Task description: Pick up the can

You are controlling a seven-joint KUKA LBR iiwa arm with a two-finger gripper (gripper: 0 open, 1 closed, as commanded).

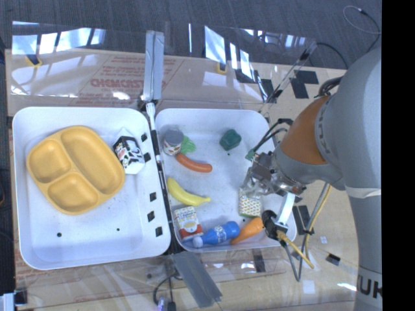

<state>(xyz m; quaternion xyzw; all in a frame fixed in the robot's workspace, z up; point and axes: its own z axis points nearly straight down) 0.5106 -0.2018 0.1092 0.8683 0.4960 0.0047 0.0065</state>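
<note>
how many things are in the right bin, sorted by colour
Right bin, by main colour:
orange or red: 3, sausage, carrot, small carton
green: 2, dark green block, green piece
yellow: 1, banana
blue: 1, bottle
grey: 1, can
pale: 1, sponge
Total: 9

Glossy yellow plastic tray (74, 167), metal-topped can (172, 141)
</note>
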